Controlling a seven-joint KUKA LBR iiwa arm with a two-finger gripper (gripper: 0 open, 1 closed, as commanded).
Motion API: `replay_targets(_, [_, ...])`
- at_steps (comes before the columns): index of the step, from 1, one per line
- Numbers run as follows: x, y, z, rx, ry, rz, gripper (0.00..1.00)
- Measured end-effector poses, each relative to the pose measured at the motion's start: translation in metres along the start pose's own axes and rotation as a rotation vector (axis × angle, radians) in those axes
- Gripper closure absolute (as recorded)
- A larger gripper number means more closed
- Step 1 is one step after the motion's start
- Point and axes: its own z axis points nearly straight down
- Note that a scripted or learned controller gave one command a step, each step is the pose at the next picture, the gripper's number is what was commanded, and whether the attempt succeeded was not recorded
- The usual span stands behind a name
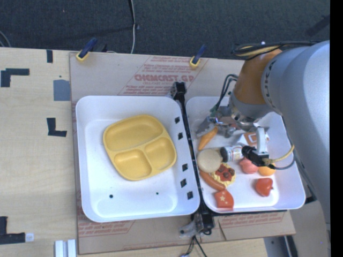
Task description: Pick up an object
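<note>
Carrot (206,139): lies slantwise in your right bin (289,197), long axis toward the pincer (217,123) just above it; pincer's grip state cannot be told.

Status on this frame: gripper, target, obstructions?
Gripper low in right white bin, by the orange carrot-shaped toy; grasp unconfirmed. Toy food crowded there: round beige bun, red pieces. Yellow divided plate alone in left white bin.

arm (305,90) — bulky grey casing | orange wrist band (252,82) | black and yellow cables (278,162)
</note>
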Motion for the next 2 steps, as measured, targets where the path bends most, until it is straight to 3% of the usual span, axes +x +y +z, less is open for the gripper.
replay_targets(1, [0.001, 0.0, -0.01, -0.001, 0.001, 0.001, 1.0])
replay_targets(2, [0.05, -0.029, -0.105, -0.004, 0.002, -0.004, 1.0])
